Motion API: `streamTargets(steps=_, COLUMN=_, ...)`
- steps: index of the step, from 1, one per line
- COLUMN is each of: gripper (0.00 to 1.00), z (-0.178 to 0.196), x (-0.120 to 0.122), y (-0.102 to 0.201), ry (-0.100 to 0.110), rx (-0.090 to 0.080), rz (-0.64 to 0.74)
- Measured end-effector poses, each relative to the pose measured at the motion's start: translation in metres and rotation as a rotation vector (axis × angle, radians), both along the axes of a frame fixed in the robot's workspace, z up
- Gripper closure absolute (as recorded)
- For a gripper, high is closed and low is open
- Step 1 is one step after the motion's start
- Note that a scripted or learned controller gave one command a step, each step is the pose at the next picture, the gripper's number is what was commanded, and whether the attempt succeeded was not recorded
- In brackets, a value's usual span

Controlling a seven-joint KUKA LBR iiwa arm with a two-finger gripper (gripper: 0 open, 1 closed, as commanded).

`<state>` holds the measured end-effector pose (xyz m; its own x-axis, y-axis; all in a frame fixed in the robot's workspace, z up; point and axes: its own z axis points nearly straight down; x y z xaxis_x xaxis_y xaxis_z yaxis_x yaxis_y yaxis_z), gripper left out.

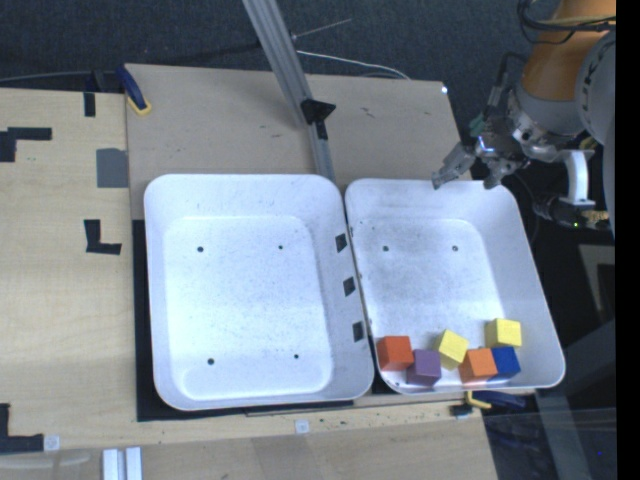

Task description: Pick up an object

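Nearest me, along the front wall of the right bin [530, 268], the blocks huddle together: an orange block [395, 351], a purple block [426, 365], a yellow block [452, 346] tilted on its corner, a second orange block [478, 364] touching a blue block [505, 362], and another yellow block [503, 332] just behind those two. The left bin [160, 268] sits alongside, its rim meeting the right bin's. Farther back, the jaws [445, 176] hang over the right bin's far rim, well apart from the blocks, with nothing between them; whether they are parted or closed I cannot tell. Beyond, a metal pole [280, 48] slants across the worktop [220, 128].
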<state>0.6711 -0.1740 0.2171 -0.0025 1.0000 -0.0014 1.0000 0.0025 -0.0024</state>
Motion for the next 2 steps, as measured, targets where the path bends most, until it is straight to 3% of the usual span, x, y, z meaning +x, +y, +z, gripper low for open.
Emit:
streamTargets(steps=1, gripper=0.0, z=-0.016, x=-0.021, y=-0.027, ry=0.001, rx=-0.001, rz=-0.004)
streamTargets(steps=2, gripper=0.0, z=-0.007, x=-0.075, y=-0.026, ry=0.0, rx=0.0, rz=-0.003)
